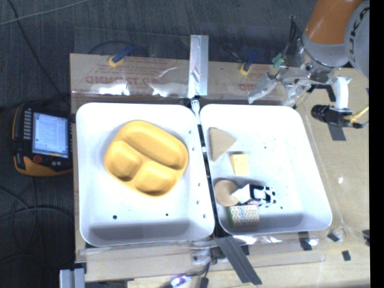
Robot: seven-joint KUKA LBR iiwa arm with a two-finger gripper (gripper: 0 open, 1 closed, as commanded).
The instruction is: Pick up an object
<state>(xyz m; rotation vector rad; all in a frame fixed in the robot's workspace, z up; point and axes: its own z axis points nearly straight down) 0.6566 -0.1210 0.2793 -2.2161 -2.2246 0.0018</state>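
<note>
A big yellow lumpy object (146, 156) takes up the middle of the left bin (96, 221). The right bin (300, 173) holds a tan wedge (221, 141), a small yellow block (240, 163), a round tan disc (225, 192), a white and black item (258, 194) and a speckled greenish block (244, 215) near the front wall. My gripper (277, 93) hangs over the far rim of the right bin, apart from all of these. Its fingers are spread open with nothing between them.
A metal divider strip (198, 65) stands at the back between the two bins. A handheld pendant with a lit screen (45, 138) lies left of the bench. The right half of the right bin's floor is bare.
</note>
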